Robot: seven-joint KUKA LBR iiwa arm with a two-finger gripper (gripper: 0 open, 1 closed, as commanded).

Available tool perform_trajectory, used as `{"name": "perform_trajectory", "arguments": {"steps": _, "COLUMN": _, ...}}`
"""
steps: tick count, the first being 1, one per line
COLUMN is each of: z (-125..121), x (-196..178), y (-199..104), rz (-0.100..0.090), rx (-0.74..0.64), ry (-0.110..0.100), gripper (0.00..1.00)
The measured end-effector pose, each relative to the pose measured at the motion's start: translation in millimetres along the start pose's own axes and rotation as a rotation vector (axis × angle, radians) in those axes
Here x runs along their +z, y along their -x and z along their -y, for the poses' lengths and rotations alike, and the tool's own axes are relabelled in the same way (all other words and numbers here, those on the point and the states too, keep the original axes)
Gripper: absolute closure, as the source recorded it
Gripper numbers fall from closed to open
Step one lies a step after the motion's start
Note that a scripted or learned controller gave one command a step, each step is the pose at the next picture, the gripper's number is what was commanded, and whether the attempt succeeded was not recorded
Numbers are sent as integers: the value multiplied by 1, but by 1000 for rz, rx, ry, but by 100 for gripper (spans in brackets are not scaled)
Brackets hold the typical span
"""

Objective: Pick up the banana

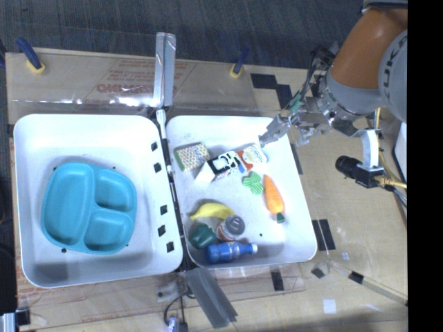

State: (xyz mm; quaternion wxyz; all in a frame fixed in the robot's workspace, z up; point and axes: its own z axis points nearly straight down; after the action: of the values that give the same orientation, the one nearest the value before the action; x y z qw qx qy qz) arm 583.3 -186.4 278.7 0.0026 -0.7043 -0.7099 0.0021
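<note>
The banana (pixel 211 211) is lying in the right bin (pixel 294 237), in its lower left part, with its curve arching upward. Just below it, a dark green object (pixel 201 236) is resting against the bin's left wall, and a small round grey-topped item (pixel 234 225) is touching the banana's right end. Beneath these, a blue bottle (pixel 230 251) is lying on its side along the bin's near edge.

Farther up the same bin, a carrot (pixel 275 196) is lying with its orange body pointing up and its dark tip down, and a small green piece (pixel 252 182) is sitting just beside it to the left. A patterned card-like packet (pixel 191 155), a black-and-white item (pixel 224 163) and a small white packet (pixel 253 155) are spread across the upper part of the bin.

The gripper (pixel 268 137) is being held over the upper right corner of the right bin, well apart from the banana and near the small white packet. Nothing is seen between its fingers; whether they are parted or closed cannot be told.

In the left bin (pixel 28 254), a blue divided tray (pixel 88 206) is lying flat.
</note>
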Motion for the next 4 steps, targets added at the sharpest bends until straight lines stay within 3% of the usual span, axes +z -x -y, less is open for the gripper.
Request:
{"name": "perform_trajectory", "arguments": {"steps": 1, "z": -12, "x": -6, "y": 1, "rz": 2, "rx": -66, "ry": 5, "gripper": 0}}
{"name": "perform_trajectory", "arguments": {"steps": 2, "z": -13, "x": -14, "y": 0, "rz": 1, "rx": -72, "ry": 2, "gripper": 100}}
{"name": "perform_trajectory", "arguments": {"steps": 3, "z": -13, "x": -14, "y": 0, "rz": 2, "rx": -72, "ry": 2, "gripper": 0}}
{"name": "perform_trajectory", "arguments": {"steps": 4, "z": 10, "x": 120, "y": -40, "rz": 0, "rx": -311, "ry": 1, "gripper": 0}}
